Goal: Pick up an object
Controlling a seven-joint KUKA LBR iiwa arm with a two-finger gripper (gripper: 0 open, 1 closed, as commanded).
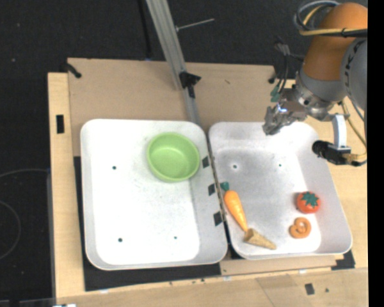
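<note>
Objects for picking lie loose in 2 white bins (102,248): a green bowl (173,157) in the left one, then a carrot (235,210), tomato (308,201), cone wedge (260,239) and small pretzel (300,228) in the right, low and reachable. Gripper (273,121) hovers over that bin's far edge, holding nothing I can see; its opening I cannot tell

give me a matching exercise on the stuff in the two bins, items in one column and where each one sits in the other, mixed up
Items:
1. green bowl
2. carrot
3. tomato
4. pretzel

Places:
A. right bin, along its left wall
B. left bin, upper right part
C. right bin, near the lower right corner, just below the red item
D. right bin, by its right edge, above the small brown ring

Pairs: 1-B, 2-A, 3-D, 4-C
</note>
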